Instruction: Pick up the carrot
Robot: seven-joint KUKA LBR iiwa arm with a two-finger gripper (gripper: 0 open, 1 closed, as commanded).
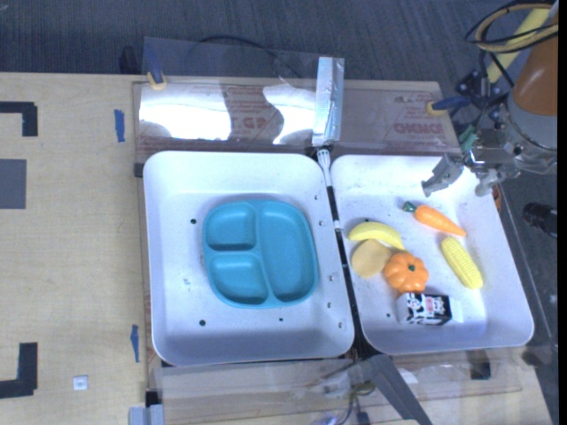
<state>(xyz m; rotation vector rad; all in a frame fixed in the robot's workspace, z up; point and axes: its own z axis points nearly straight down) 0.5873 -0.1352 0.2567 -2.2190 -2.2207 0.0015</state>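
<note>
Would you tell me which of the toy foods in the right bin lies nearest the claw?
The carrot, orange with a green top, just below the claw.

The arm [536, 87] was cut off by the right edge, only its orange band and wrist in frame. The yellow cables [514, 20] ran out past the top right corner. Print on the small black-and-white carton [428, 308] was too small to read.
</note>
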